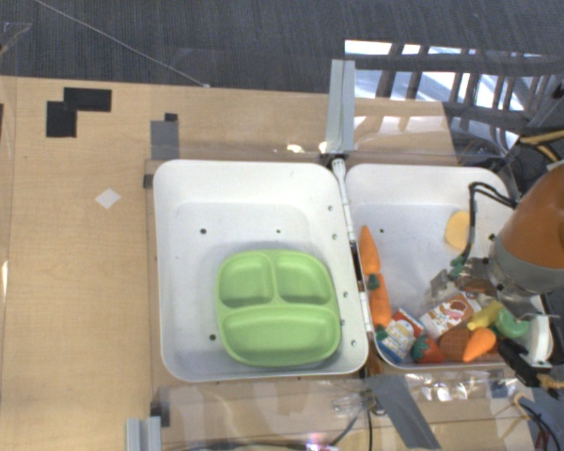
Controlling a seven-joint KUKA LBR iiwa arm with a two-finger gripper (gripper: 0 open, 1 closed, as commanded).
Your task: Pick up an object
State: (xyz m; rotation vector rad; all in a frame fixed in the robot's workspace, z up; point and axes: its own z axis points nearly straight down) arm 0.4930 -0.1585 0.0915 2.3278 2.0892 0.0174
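The toy foods [423,332] lie heaped in the right bin [404,205] toward its five o'clock corner, two orange carrots [374,280] along its nine o'clock wall. The gripper [456,280] hangs just over the heap's two o'clock side; its grasp cannot be told. The left bin [188,205] holds a green divided plate [277,308].

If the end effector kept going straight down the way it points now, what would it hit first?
Most likely the white food packet in the right bin, directly beneath the end effector. Depth is unclear from this slanted view, so it could meet the bare bin floor beside it instead.
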